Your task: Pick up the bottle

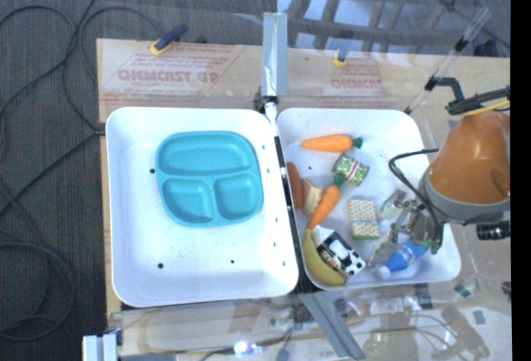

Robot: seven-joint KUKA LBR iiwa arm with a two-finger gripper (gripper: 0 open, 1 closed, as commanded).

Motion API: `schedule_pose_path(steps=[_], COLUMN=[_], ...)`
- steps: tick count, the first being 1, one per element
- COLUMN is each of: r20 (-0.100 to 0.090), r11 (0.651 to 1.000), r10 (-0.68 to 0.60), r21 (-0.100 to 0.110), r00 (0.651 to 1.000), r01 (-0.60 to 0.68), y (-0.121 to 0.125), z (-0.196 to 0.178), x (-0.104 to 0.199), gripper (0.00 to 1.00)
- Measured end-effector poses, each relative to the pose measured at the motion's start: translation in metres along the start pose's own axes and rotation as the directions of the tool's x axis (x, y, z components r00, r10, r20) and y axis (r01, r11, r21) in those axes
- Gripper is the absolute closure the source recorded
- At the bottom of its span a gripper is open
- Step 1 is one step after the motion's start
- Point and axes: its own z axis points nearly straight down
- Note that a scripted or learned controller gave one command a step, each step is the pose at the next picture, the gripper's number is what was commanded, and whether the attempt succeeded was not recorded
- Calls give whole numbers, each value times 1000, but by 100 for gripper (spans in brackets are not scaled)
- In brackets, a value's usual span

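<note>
The bottle (399,261) is small and clear with a blue body, and it lies on its side near the front right corner of the right bin (431,272). My gripper (401,226) hangs low in that bin just behind the bottle, close above it. It stands open, with nothing visibly between its metal fingers (390,207). The orange band of the arm (473,158) covers the bin's right rim.
The right bin also holds two carrots (328,143), a green can (350,170), a cracker (362,218), a sausage (295,183), a banana (319,261) and a black-and-white item (340,252). A blue divided tray (209,176) sits in the left bin (133,268).
</note>
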Motion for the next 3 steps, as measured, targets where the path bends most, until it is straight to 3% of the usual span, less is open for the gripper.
schedule_pose_path(steps=[1, 2, 3], r20=[-2, -2, -4], r11=[1000, 1000, 945], r10=[-1, 0, -327], r21=[-4, -4, -2], r00=[1000, 1000, 945], r01=[1, 0, 327], y=[2, 2, 1], z=[-9, -9, 0], x=[-1, -1, 1], gripper=[100, 0, 0])
